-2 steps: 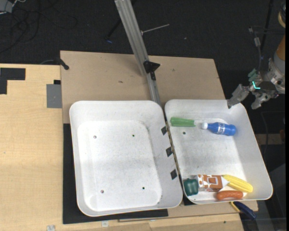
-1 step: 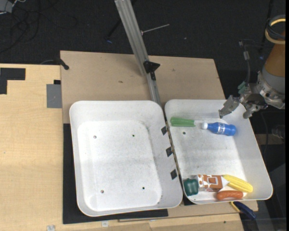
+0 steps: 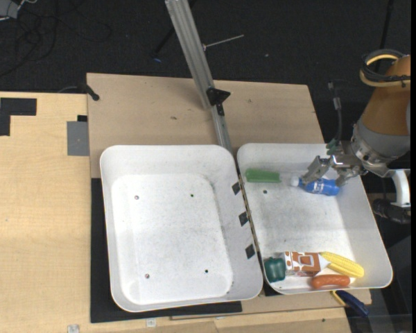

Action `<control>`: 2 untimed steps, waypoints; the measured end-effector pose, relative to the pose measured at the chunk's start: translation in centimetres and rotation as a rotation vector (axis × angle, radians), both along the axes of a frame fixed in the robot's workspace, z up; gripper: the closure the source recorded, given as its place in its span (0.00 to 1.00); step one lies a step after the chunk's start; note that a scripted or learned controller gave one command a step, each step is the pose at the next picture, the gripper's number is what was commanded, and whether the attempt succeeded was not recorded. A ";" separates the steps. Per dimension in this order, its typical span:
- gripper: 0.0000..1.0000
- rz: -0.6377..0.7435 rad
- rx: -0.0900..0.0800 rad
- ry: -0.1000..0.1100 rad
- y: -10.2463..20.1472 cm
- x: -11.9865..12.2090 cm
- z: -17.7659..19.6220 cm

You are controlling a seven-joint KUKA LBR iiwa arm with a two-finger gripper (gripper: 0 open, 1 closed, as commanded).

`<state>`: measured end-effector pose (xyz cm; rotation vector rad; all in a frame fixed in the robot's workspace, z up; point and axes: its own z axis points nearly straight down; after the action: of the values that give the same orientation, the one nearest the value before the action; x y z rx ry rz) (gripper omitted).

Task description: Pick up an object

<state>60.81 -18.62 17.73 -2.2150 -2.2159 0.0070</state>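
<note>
A blue bottle-like object (image 3: 321, 186) with a white end lies on its side in the upper part of the right bin (image 3: 312, 220). My gripper (image 3: 328, 172) hangs directly over it, coming in from the right, open, with its fingers spread on either side of the object's top. Nothing is lifted; the blue object rests on the bin floor. A green block (image 3: 262, 176) lies to the left of it near the bin's back wall.
Along the right bin's front edge lie a green cup (image 3: 274, 268), an orange-and-white box (image 3: 302, 261), a yellow corn cob (image 3: 342, 263) and a red sausage (image 3: 329, 281). The left bin (image 3: 125, 186) sits beside it. A metal rail (image 3: 194, 61) slants behind the bins.
</note>
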 end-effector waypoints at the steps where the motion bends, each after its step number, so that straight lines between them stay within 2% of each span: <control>1: 0.00 -0.002 0.000 0.000 0.9 -0.5 -6.1; 2: 1.00 -0.007 -0.002 -0.005 0.6 -0.3 -4.7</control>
<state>60.49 -17.97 13.01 -2.2267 -2.2116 0.0031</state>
